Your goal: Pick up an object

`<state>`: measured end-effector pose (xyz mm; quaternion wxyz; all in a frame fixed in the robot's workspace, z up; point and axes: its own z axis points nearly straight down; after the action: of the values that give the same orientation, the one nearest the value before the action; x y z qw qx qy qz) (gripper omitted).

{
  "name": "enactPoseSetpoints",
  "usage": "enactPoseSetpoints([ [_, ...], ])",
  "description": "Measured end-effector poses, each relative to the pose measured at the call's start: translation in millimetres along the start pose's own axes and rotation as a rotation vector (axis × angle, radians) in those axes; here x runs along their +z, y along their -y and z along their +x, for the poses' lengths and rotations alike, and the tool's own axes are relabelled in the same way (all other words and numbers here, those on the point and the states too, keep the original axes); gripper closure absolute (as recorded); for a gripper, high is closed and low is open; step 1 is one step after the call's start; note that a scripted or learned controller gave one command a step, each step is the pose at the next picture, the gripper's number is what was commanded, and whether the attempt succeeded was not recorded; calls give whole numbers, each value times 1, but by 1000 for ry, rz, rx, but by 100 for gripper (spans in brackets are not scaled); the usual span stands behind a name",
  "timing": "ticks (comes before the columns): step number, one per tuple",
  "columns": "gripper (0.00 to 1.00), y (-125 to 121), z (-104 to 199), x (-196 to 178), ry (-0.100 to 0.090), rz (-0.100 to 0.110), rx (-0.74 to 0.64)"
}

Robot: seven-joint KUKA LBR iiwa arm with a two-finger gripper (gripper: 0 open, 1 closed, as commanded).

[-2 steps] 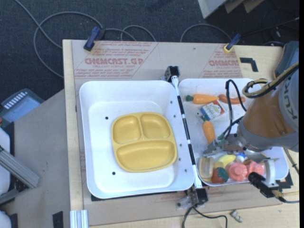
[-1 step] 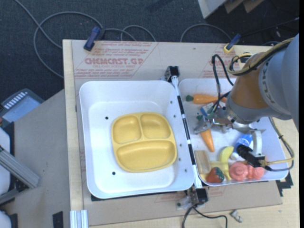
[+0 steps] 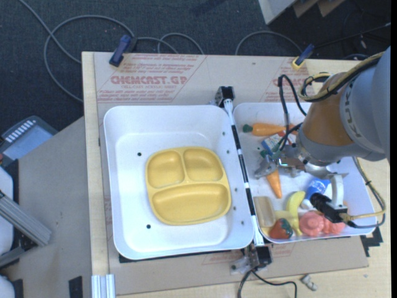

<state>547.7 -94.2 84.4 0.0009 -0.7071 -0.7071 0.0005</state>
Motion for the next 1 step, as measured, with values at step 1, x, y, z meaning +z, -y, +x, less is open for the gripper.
enactPoseSetpoints([
  [1, 100, 0, 0, -10, 1, -1, 0],
])
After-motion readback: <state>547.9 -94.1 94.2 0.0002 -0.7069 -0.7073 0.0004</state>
